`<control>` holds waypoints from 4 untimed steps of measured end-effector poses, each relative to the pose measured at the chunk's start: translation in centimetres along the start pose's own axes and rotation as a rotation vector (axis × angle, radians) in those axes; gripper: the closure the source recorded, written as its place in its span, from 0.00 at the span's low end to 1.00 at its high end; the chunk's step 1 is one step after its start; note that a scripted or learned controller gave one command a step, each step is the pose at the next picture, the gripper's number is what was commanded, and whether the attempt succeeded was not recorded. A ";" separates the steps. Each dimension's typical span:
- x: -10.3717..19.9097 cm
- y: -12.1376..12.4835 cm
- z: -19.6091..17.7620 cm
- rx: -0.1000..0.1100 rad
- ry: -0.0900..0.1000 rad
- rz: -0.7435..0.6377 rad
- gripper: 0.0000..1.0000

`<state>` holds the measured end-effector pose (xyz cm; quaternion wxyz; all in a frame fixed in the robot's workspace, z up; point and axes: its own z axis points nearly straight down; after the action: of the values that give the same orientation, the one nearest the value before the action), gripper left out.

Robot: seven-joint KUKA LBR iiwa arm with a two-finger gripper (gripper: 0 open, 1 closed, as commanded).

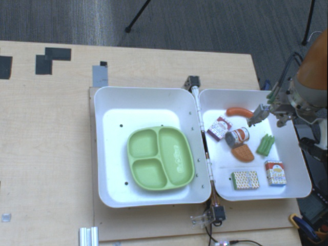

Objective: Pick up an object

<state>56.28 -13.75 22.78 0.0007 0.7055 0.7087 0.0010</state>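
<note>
- Camera view, nearest row of the right white bin (302, 188): a flat tan patterned packet (245, 180) lies to the left, and a small red-and-white carton (275, 172) lies just to its right. Both look light and boxy. My judgement is that the flat faces would take a pinch across the short width.
- Middle of the same bin: an orange wedge-shaped toy food piece (244, 153) touches a small dark can with a red-and-white label (237, 137), which lies on its side. The can is likely stiff and prone to roll; grip it across the body, not the ends.
- To the right of these lies a green ribbed toy vegetable (265, 144), apart from the others. It is probably light plastic with a narrow long shape, so it is the easiest clear target, taken across its width.
- Left of the can is a maroon-and-white small packet (219, 128), near the bin divider.
- Far row: an orange-red sausage-shaped toy (239, 111), rounded and possibly slippery.
- The two-finger gripper (259, 115) hangs at the sausage's right end. Its dark fingers are too blurred to tell whether they are spread or closed, and nothing is visibly held.
- In the left white bin (102, 137) sits a pale green three-compartment plastic tray (160, 158).
</note>
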 end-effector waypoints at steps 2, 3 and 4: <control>0.4 -1.4 12.4 -0.006 -0.001 0.001 1.00; 0.4 -1.4 12.4 -0.005 -0.001 0.001 0.00; 3.5 -6.8 14.0 -0.009 -0.003 0.004 0.00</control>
<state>49.50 -10.23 8.72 0.0052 0.7071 0.7071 0.0030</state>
